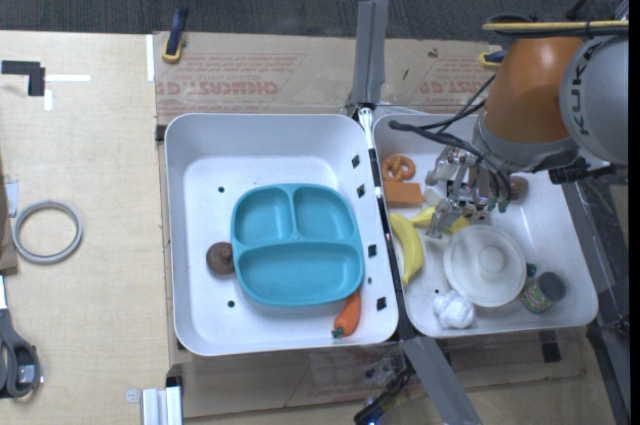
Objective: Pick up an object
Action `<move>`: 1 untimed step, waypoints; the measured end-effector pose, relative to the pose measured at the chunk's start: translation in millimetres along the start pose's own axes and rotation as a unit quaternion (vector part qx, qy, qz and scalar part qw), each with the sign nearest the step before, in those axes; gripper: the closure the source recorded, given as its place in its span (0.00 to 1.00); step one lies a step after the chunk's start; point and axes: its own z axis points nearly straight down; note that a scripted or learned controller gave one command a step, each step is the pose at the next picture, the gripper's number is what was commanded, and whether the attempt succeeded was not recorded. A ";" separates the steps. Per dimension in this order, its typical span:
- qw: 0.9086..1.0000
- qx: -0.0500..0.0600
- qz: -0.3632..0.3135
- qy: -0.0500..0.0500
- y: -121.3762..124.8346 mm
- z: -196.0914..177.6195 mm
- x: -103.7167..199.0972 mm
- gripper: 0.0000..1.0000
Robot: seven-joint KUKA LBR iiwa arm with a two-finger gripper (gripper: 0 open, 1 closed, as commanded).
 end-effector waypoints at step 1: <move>1.000 0.000 -0.001 -0.003 0.7 -10.5 -1.5 1.00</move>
